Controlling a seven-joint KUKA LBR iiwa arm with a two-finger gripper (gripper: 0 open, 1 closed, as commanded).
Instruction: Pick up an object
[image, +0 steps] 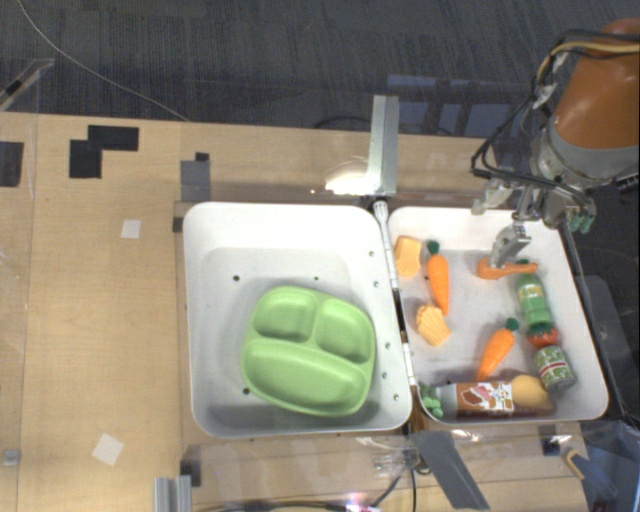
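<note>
The claw hangs low over the far part of the right bin, reaching in under the orange-banded wrist. Whether it is apart or together cannot be told from this slant. Just below its tip lies a flat orange piece, so close that touching or a small gap cannot be settled, and nothing is seen clamped in the claw.

Immediately nearer the camera from the claw, and a little to its right in view, lies a green bottle with a red cap, and past that a small green can. Down and slightly left of the claw sits a carrot, tilted. Further left of the claw (toward the divider between the bins) a second carrot lies lengthwise, with a yellow-orange wedge beside it and a ridged orange chip nearer the camera. Along the right bin's near wall, well apart from the claw, rests a brown sauce bottle on its side.

Well to the claw's left, the left bin holds a green divided plate.
</note>
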